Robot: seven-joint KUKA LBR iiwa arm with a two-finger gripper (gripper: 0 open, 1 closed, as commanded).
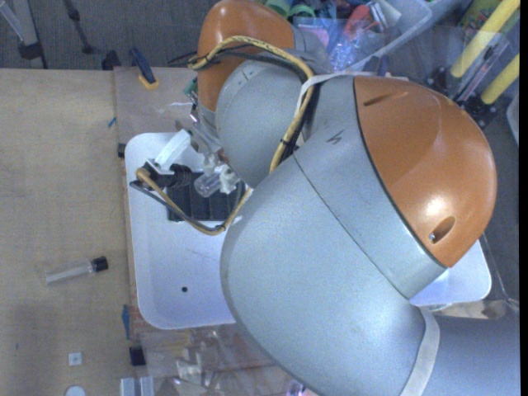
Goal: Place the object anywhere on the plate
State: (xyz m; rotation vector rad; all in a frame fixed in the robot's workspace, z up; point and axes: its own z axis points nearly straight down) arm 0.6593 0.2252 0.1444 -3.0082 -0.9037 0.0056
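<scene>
My gripper (209, 178) hangs low over the far end of the left white bin (165, 299), reaching in from the right. The big grey and orange arm (346, 221) covers most of both bins, so whatever lies beneath it is hidden. A tiny dark speck (184, 288) lies on the bare bin floor, nearer than the gripper.
A clear tube with a black cap (76, 271) lies on the tan bench left of the bin. A clear tub of colourful toys (338, 7) stands at the back, with yellow tubes (495, 31) at the back right. Small bits sit by the bin's near-left corner (136, 355).
</scene>
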